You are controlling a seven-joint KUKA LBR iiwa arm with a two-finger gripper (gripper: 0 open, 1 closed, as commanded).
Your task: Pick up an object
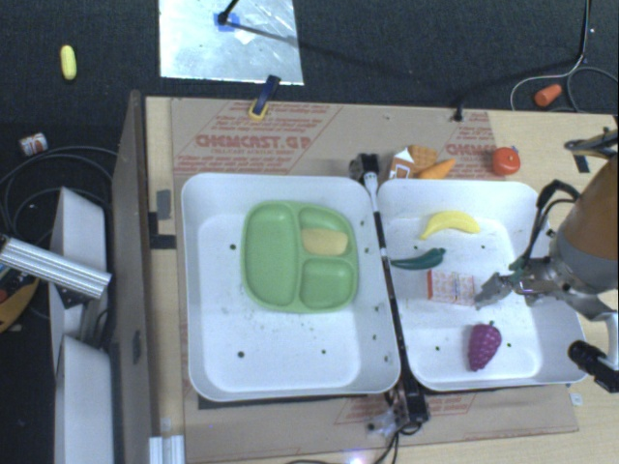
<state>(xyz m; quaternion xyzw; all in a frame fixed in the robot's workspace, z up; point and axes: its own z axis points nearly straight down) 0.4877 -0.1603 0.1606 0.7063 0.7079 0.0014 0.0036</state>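
Camera view: gripper [490, 289], spread and empty, is poised at three o'clock of light, flat packet [449, 286]; edges should be pinched.

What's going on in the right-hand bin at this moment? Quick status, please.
Gripper low in right bin, beside small red-and-white packet. Nothing seen held. Purple grapes, green pepper, banana lie apart, no obstruction.

Glossy plastic banana [450, 224], smooth matt green plastic tray [298, 256], shiny metal sheet [230, 26] on floor
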